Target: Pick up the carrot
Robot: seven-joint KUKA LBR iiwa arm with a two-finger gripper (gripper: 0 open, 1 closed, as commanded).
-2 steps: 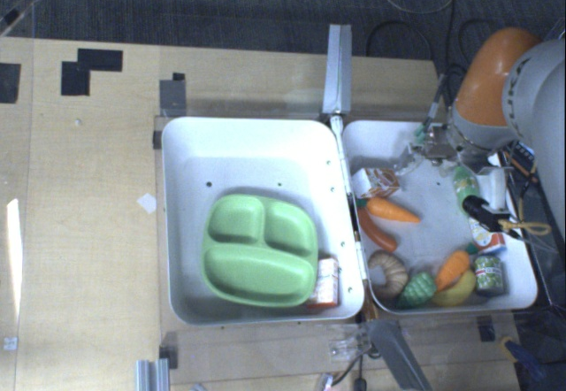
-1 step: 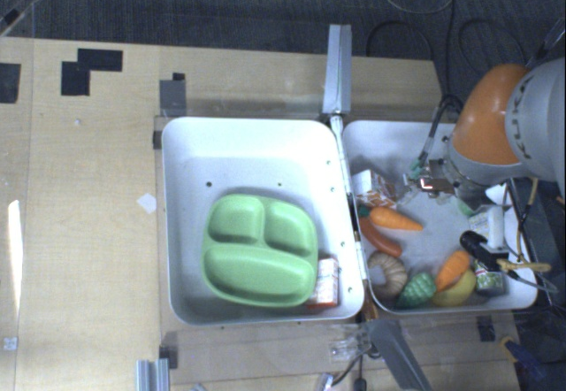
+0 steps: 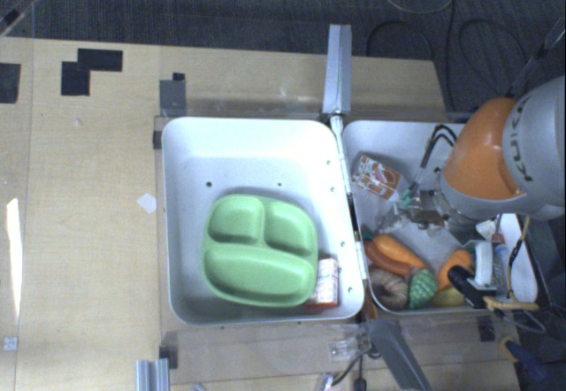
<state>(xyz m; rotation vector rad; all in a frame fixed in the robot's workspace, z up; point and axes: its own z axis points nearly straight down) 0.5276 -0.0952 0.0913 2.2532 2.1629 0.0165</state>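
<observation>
1. Carrot first, since the rest is read against it: the orange, tapered plastic carrot (image 3: 397,253) lies on its side in the right-hand shallow white bin (image 3: 389,134), near that bin's left wall and toward its front edge.
2. Pale wooden tabletop (image 3: 80,230) carries both bins; its left stretch is bare and wide.
3. Left-hand shallow white bin (image 3: 190,159) has free floor along its back and left walls.
4. Grey arm with the orange band (image 3: 482,155) reaches in over the right bin's right half, covering much of it.
5. Green, three-part plastic plate (image 3: 261,249) sits upside down toward the left bin's front right.
6. Jaws (image 3: 423,210) hang just behind and right of the carrot; whether they are apart or together I cannot tell.
7. Small red-and-white packet (image 3: 378,176) lies near the right bin's back left.
8. Green knobbly toy (image 3: 423,287) sits at the front edge, just right of the carrot's thick end, leaving little room there.
</observation>
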